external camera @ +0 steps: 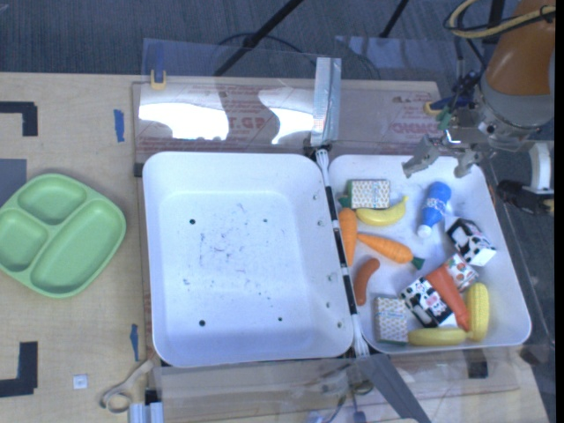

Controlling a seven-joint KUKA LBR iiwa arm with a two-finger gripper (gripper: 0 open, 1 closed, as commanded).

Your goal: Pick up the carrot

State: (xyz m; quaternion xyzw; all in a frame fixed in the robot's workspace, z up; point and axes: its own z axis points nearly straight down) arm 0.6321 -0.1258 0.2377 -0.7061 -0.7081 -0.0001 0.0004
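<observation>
1. Wooden desk [70, 104] carries two shallow white bins side by side, with a green divided plate [58, 234] at its 9 o'clock edge.
2. Left bin [238, 236] sits beside the right bin [507, 263], which holds toy food.
3. Carrot [385, 248] lies near the right bin's centre-left, below a banana [384, 214] and beside a second carrot [349, 233].
4. Gripper [448, 159] hangs at the right bin's 12 o'clock rim, its fingers spread wide, gripping nothing, above a blue bottle [433, 207].
</observation>
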